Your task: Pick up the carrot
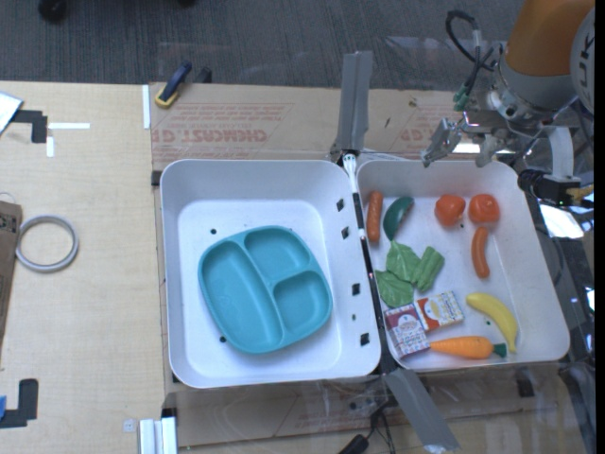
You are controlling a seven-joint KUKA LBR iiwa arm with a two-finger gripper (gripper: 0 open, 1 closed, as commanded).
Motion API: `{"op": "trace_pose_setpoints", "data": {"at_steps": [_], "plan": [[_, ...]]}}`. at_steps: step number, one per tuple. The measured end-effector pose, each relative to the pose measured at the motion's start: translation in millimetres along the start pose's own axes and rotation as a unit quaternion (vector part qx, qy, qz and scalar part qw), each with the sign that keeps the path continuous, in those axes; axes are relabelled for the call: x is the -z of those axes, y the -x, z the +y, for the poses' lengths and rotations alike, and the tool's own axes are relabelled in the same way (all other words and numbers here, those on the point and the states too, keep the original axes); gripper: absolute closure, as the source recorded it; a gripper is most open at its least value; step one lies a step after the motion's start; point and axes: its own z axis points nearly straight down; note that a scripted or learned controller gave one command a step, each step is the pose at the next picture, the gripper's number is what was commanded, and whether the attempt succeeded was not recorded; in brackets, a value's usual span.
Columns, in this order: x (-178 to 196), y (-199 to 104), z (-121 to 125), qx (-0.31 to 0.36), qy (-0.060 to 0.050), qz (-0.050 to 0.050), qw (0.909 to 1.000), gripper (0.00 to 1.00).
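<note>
progress: nothing done | carrot lies in right bin, untouched | gripper above far edge, fingers spread, grasping nothing

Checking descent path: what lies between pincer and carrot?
Camera view: between the pincer at the bin's far edge and the carrot at its near edge lie a tomato and a small carton.

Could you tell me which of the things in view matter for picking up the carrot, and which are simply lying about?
For the job:
orange toy carrot with green top, at the right bin's near edge
two-finger gripper, above that bin's far rim

Lying about:
yellow toy banana
two red toy tomatoes
green toy lettuce
teal divided plate, in the left bin
roll of tape
</note>
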Motion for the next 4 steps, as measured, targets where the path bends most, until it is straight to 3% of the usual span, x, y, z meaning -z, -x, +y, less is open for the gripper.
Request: {"op": "trace_pose_setpoints", "data": {"at_steps": [1,2,3,4], "plan": [[120.5,-6.7,-85.6,-0.066,0.0,0.0,0.9978,0.0],[128.0,-6.6,-84.7,-0.065,-0.001,-0.002,0.9979,1.0],[94.1,-44.8,-36.8,-0.178,-0.001,-0.001,0.984,1.0],[-67.3,-89.9,-44.9,-0.231,-0.001,0.0,0.973,1.0]]}}
